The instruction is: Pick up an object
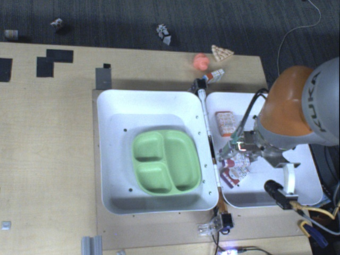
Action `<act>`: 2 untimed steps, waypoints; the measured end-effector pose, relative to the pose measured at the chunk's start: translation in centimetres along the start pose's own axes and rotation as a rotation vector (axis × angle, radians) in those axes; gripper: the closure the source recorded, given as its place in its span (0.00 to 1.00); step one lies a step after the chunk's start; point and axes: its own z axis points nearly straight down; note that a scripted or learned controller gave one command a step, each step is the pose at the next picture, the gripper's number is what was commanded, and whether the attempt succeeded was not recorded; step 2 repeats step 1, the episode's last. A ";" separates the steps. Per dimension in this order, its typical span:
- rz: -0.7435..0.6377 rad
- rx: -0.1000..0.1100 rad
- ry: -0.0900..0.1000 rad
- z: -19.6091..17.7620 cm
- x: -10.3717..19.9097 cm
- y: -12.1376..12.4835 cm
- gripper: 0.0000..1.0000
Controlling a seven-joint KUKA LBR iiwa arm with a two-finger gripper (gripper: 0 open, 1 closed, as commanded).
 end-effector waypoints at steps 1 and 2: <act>0.000 0.000 0.000 -0.6 4.4 -0.6 1.00; 0.000 0.000 0.000 -0.6 4.4 -0.6 1.00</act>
